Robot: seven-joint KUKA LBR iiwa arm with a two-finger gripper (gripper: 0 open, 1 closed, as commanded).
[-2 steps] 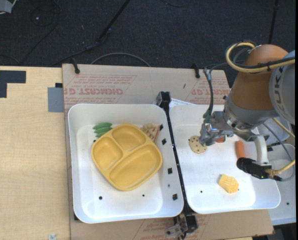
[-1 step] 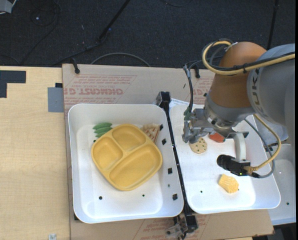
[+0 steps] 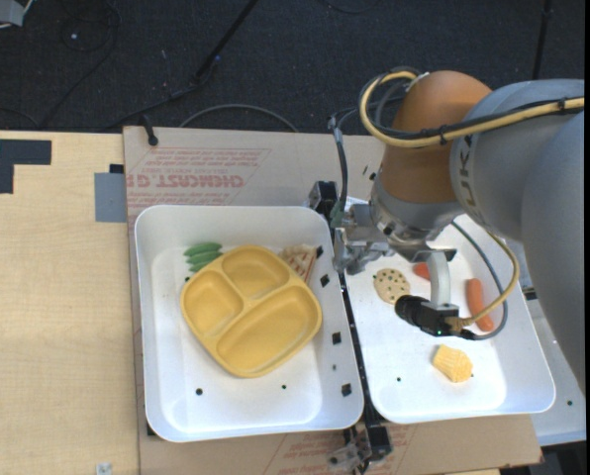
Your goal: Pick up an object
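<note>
A pale wooden bench is taking up the left of the scene, and a sheet of brown cardboard is lying under two shallow white bins. The left bin is holding a yellow divided plate, which is sitting tilted across the middle of its floor. A small green leafy piece is lying just beside the plate's upper left edge. A tan, ridged piece is resting against the plate's upper right edge, near the wall between the bins.

The gripper is hanging low over that dividing wall, at the upper left corner of the right bin. Nothing is showing in its grasp, and whether it is spread or closed cannot be told from this angle.

In the right bin, a round speckled cookie is lying just beside the gripper, to its lower right. A small red piece is lying near the cookie. An orange carrot-shaped piece is lying further right. A yellow block is sitting apart from these, toward the bin's front. The grey arm is reaching in from the right.
</note>
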